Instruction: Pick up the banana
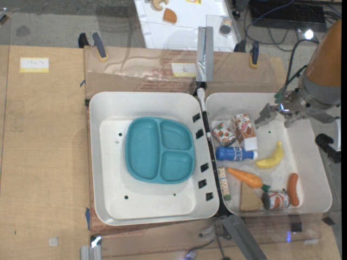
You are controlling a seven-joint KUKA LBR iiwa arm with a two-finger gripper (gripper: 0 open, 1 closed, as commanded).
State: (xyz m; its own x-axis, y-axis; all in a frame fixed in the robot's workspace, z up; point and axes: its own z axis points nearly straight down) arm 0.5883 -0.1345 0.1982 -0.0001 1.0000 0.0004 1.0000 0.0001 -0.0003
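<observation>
The gripper [282,114] is seen over the upper part of the right bin [320,196], its two fingers spread apart with nothing between them. The banana [272,157] is found just below the gripper, apart from it, lying on the bin floor. A blue bottle [235,155] is placed to the banana's left, a carrot [245,177] lower left, and a sausage [293,189] below right. A teal plate [160,149] is held in the left bin [103,161], well away.

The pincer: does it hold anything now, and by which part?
Nothing is held. The pincer is open above the right bin, apart from the banana.
</observation>
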